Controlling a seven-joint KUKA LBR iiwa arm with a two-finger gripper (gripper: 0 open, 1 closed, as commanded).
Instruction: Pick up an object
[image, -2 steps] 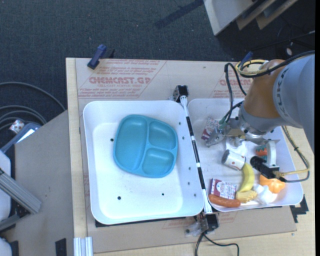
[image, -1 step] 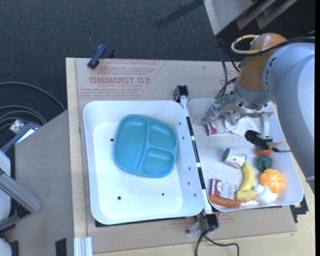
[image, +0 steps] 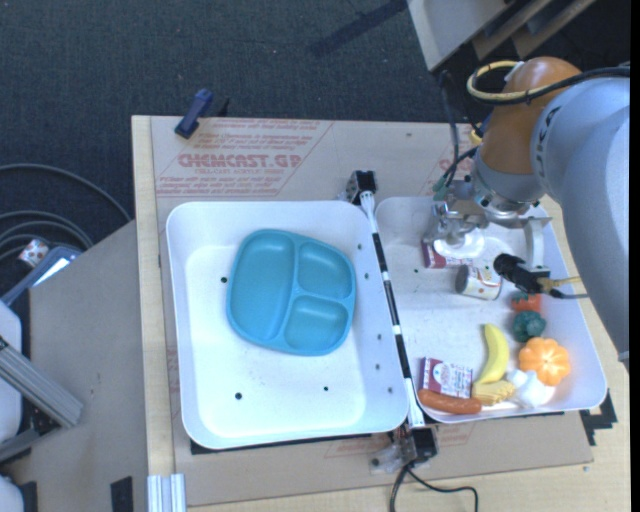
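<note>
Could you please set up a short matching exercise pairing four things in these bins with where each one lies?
Things:
1. blue sectioned plastic plate
2. yellow toy banana
3. round orange toy fruit
4. red toy sausage

Places:
A. right bin, along its near edge
B. middle of left bin
C. right bin, just left of the orange fruit
D. right bin, by its right rim

Pairs: 1-B, 2-C, 3-D, 4-A

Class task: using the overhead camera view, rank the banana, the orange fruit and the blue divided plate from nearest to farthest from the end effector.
End effector sits at the right bin's far end.
1. Banana, middle of the right bin.
2. Orange fruit, near the right bin's right edge.
3. Blue divided plate, in the left bin.
</note>
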